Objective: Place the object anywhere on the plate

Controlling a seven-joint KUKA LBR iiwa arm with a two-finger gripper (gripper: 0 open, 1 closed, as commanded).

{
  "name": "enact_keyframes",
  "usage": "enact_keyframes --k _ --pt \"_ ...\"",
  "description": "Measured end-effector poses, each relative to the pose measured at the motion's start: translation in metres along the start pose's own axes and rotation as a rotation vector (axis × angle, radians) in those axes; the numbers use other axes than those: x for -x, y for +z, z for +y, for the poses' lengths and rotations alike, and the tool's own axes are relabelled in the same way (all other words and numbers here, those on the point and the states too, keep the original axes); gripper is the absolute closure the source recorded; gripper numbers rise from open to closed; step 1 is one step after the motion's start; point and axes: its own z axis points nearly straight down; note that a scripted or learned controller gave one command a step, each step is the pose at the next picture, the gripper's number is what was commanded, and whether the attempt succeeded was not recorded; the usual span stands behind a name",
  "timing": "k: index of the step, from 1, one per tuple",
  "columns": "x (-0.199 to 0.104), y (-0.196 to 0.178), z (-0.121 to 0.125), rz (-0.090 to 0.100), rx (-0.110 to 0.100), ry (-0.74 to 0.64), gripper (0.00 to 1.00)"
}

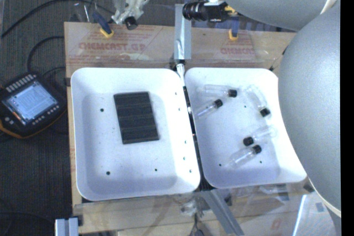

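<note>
In the right bin [287,171], 5 clear vials w/ black caps lie scattered, none touching the plate. One vial [221,90] sits near the top, cap at its right end; a second [209,108] lies just below it, slanted, cap up-right. A third [258,103] lies toward the bin's right side, cap at its lower end. Two more sit close together lower down: one [258,136] w/ cap at lower-left, and one [245,155] below it w/ cap at its upper-right.

In the left bin [83,119], 1 dark ribbed rectangular plate [136,117] lies flat near the middle, slightly tilted, nothing on it. The 2 white bins sit side by side, edges nearly touching, on the table [83,47].

The jaws [126,15] hang above the table's far edge, beyond the left bin, well apart from vials & plate. Can't tell whether they're spread or pressed together; nothing visible between them. The big grey arm [310,63] fills the upper right.

On the floor at left, 1 handheld pendant [29,105] w/ a lit screen.
</note>
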Motion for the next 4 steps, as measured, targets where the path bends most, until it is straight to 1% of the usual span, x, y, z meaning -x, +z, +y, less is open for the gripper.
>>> enact_keyframes --k 1,2,3,4 --pt "0.000 -0.009 0.001 -0.002 -0.001 0.001 1.00" --pt "0.005 0.000 -0.003 0.000 0.001 -0.096 1.00" --pt "-0.002 0.023 -0.001 -0.001 0.002 -0.183 1.00" --pt "-0.002 0.014 -0.001 -0.001 0.002 -0.183 1.00"
